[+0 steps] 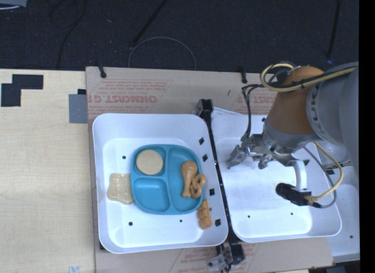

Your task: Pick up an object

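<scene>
2 white bins (117,131) on cardboard-covered bench (146,90); fingers (251,156) spread apart, holding nothing.

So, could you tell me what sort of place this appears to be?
Probably a robotics lab: a grey arm reaches over two white bins, a blue tray holds toy food, and cables trail behind.

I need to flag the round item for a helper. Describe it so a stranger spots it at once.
Start at the left white bin, which holds a blue divided tray. In the tray's upper left compartment lies the round tan disc, flat like a biscuit. It is the one smooth circle there: the tan pieces in the right compartment are long and knobbly.
</scene>
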`<state>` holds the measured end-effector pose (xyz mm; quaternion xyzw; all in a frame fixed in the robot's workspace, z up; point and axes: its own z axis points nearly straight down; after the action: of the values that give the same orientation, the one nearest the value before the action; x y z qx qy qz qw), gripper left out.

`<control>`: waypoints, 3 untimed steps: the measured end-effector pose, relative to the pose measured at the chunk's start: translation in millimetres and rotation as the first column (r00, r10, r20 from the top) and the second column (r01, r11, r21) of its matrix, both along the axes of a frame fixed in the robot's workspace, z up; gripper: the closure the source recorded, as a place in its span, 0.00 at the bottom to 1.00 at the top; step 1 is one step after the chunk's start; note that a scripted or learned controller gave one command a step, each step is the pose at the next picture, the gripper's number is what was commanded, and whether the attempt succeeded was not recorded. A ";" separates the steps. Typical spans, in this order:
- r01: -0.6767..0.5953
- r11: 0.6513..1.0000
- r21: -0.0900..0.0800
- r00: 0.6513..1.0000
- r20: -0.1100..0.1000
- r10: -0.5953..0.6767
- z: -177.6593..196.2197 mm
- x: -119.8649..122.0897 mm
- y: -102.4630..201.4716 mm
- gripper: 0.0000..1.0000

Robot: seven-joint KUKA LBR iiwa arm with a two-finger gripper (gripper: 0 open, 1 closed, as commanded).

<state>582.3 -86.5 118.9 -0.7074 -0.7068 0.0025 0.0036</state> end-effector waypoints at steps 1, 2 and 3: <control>0.000 1.000 -0.001 1.000 0.003 0.000 -33.3 -0.7 1.3 0.00; 0.006 1.000 -0.001 1.000 0.004 -0.006 -21.4 -0.4 -0.2 1.00; 0.005 1.000 -0.002 1.000 0.009 -0.005 24.6 -5.5 -7.7 1.00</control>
<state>576.9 -94.3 143.5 -0.7092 -0.7051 -0.0002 -0.0003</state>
